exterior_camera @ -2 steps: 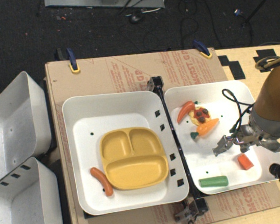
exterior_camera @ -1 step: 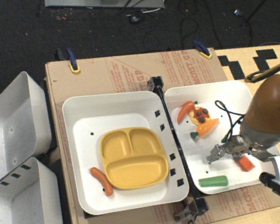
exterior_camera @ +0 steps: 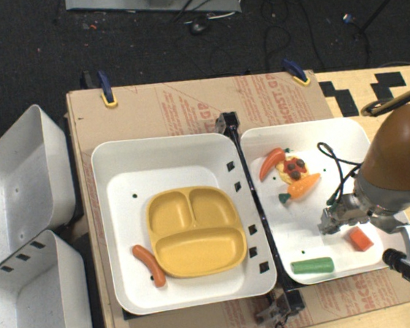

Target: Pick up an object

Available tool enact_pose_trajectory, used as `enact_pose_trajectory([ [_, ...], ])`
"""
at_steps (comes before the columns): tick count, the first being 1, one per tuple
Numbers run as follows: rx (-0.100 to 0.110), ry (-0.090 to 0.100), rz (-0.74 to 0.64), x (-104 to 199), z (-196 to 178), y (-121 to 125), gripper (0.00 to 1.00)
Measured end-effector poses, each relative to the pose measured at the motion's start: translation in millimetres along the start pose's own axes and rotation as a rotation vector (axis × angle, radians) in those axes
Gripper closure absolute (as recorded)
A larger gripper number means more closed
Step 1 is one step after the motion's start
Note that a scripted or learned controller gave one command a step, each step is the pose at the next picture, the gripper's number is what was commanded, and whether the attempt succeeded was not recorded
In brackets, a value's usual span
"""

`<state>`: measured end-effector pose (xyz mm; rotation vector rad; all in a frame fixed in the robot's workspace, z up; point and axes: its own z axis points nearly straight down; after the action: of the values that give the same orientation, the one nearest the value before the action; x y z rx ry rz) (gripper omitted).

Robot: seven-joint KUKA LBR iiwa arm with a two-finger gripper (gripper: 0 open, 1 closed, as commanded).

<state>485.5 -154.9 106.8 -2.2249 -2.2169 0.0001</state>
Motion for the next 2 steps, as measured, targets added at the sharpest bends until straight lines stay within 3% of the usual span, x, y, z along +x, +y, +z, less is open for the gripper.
enact_pose_trajectory([
  [2,-0.008,-0.003,-0.007,-9,-107,6,1.00],
])
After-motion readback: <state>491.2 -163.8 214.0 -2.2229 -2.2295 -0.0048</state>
